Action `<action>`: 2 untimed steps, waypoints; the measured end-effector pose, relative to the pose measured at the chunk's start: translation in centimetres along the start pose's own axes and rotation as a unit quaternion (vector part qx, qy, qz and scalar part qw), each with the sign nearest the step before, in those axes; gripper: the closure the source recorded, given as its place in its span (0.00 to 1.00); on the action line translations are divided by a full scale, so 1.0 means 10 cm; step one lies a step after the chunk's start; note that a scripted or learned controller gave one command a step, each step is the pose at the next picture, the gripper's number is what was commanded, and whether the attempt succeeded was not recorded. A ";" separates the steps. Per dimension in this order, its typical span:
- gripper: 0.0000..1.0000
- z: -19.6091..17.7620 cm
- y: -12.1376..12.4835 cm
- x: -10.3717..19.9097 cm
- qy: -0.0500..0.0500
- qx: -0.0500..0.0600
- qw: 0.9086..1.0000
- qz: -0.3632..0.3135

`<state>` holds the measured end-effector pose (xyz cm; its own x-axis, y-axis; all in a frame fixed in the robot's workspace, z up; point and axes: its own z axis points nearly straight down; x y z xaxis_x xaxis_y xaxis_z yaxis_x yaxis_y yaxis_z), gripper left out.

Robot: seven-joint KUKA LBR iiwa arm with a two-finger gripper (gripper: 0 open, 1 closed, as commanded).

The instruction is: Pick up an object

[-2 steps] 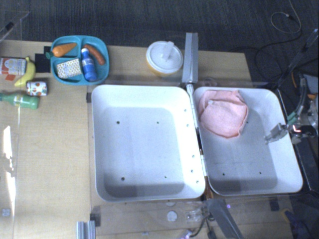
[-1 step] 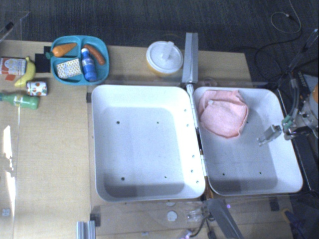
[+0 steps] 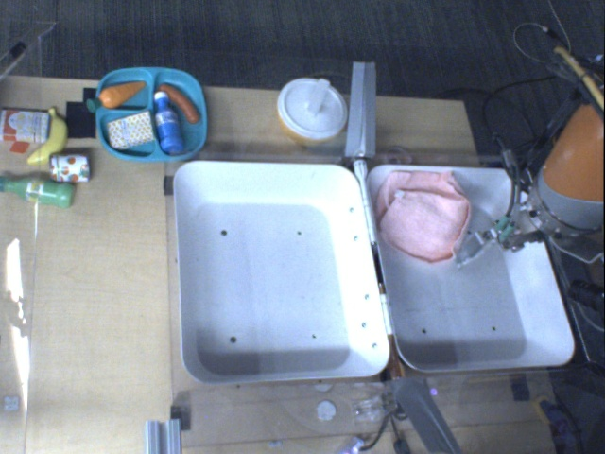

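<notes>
Left bin (image 3: 269, 272) has nothing in it. Pink cloth (image 3: 423, 214) sits bunched in the right bin (image 3: 473, 320), up by the far left corner — pincer (image 3: 470, 247) just beside its right edge, fingers apart, not gripping anything.

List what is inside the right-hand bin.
The right bin holds a crumpled pink cloth in its far left corner, with the tool at the cloth's right edge. Anything under the cloth is covered and cannot be seen.
</notes>
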<state>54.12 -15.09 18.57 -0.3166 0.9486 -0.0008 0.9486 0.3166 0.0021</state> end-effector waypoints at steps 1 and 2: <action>0.00 0.89 0.61 0.16 -0.002 -0.003 0.993 -0.120; 0.00 0.95 0.99 0.31 -0.005 -0.007 0.992 -0.126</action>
<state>62.54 -9.05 9.14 -0.5437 0.8392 -0.0127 0.8391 0.5438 0.0141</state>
